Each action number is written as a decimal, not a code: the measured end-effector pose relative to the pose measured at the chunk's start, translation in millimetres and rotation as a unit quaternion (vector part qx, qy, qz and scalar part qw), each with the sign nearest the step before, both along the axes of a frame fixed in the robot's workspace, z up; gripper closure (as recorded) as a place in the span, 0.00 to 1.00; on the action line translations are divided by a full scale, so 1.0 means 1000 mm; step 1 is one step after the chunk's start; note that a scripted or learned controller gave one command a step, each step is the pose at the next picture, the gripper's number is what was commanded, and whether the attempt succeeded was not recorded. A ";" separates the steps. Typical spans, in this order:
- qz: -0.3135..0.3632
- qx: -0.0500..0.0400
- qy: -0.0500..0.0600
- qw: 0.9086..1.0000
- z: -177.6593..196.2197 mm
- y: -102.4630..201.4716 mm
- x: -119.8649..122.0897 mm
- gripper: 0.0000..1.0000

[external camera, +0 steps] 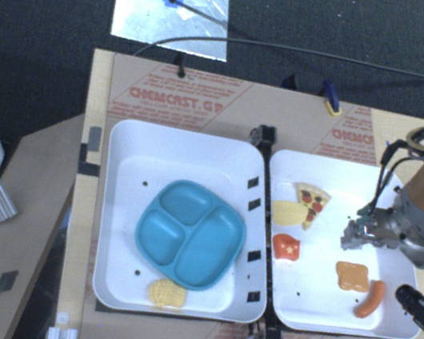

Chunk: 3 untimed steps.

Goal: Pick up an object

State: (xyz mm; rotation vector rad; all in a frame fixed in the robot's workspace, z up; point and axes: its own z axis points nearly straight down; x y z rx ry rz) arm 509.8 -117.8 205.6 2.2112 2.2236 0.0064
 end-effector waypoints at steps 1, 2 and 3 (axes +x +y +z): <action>0.000 0.000 0.002 1.000 0.018 0.000 0.001 1.00; 0.003 0.001 0.002 1.000 0.027 0.053 0.024 1.00; 0.002 0.001 0.002 1.000 0.030 0.091 0.048 1.00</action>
